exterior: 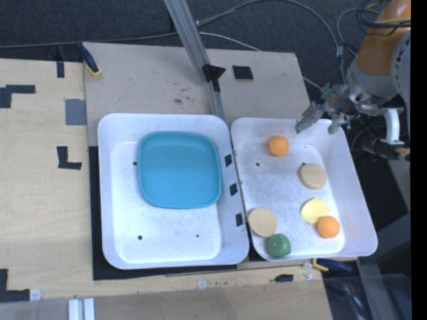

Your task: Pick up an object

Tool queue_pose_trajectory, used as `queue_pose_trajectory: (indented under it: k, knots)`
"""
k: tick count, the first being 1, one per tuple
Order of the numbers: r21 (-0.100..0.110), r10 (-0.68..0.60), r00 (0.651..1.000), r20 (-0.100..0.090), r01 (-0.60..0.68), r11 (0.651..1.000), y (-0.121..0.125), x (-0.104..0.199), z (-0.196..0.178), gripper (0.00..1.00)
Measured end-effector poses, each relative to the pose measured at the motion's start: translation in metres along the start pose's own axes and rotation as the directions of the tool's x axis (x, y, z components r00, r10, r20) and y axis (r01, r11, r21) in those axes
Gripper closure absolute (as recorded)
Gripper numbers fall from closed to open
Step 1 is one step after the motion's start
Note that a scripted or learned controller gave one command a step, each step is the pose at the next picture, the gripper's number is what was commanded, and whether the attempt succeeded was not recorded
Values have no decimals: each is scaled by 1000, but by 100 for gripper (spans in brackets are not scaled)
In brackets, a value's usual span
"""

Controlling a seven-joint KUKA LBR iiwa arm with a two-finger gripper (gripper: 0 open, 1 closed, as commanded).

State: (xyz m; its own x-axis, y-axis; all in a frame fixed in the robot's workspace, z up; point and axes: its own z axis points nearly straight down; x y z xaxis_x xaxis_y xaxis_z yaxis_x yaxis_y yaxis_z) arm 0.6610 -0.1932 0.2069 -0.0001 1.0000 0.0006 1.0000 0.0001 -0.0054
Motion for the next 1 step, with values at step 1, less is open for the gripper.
queue_pose_trajectory:
  k: [1]
  knots:
    - [0, -1, 1000, 0, 1, 1000, -9, 6, 50, 0]
